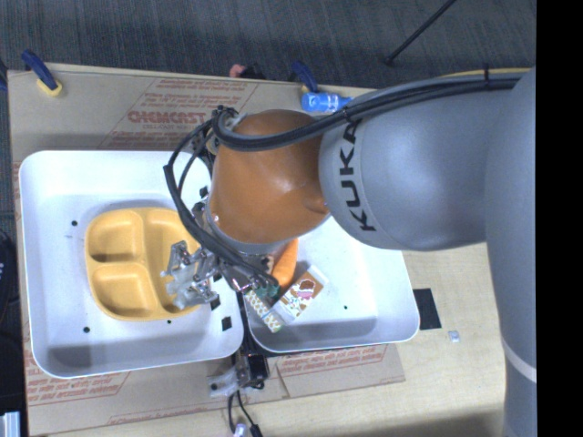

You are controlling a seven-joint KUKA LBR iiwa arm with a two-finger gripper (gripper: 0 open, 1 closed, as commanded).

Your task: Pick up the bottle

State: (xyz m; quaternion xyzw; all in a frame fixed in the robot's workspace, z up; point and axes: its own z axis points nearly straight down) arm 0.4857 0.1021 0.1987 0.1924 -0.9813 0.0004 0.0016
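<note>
1. Left bin: a shallow white tray holding a yellow divided plate with three compartments, lying flat toward the bin's middle.
2. Gripper: a metallic assembly set low over the right-hand edge of the yellow divided plate, close to the wall shared by the two bins. Whether it is spread or pressed together cannot be told, and nothing can be made out in its grasp.
3. Right bin: a shallow white tray, largely covered by the arm. Beneath the orange band lie an orange object, a small printed packet and a patterned strip near the front-left corner.
4. Bottle: no item in either bin can be identified as a bottle; much of the right bin's floor is concealed by the arm.
5. Blue clamps grip the cardboard sheet under the bins; another blue item at the far edge is partly cut off by the arm.
</note>
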